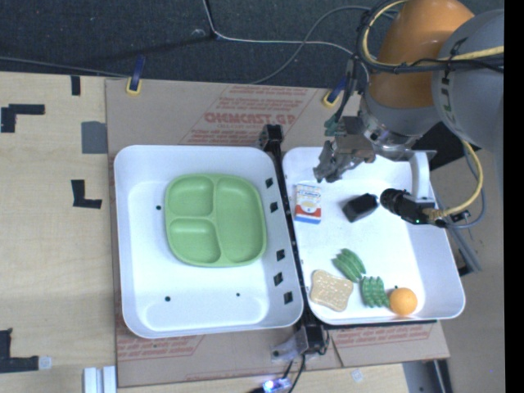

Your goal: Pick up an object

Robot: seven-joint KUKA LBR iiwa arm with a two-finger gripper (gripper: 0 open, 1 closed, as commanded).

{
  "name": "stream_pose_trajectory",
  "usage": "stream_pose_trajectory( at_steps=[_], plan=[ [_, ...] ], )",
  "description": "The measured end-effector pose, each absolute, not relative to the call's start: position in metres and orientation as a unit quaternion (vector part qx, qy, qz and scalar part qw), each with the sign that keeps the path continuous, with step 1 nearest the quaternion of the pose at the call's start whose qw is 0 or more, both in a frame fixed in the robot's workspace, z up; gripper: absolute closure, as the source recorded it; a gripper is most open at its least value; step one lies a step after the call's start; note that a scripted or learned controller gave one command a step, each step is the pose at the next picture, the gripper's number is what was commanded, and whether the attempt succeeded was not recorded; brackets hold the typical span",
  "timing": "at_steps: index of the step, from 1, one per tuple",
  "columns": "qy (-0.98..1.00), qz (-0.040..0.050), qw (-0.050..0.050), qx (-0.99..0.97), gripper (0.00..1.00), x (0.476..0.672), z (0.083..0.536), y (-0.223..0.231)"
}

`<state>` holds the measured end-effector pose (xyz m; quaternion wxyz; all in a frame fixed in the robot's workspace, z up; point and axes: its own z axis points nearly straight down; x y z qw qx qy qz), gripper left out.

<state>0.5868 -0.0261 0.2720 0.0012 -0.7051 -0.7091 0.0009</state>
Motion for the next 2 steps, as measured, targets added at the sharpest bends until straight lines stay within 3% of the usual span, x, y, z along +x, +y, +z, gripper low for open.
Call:
stream_pose_trajectory(
  at_steps=[2],
  plan=[
    [-0.709,0.0011,0.001,-0.705,1.00,0.619,0.246,0.070]
  ],
)
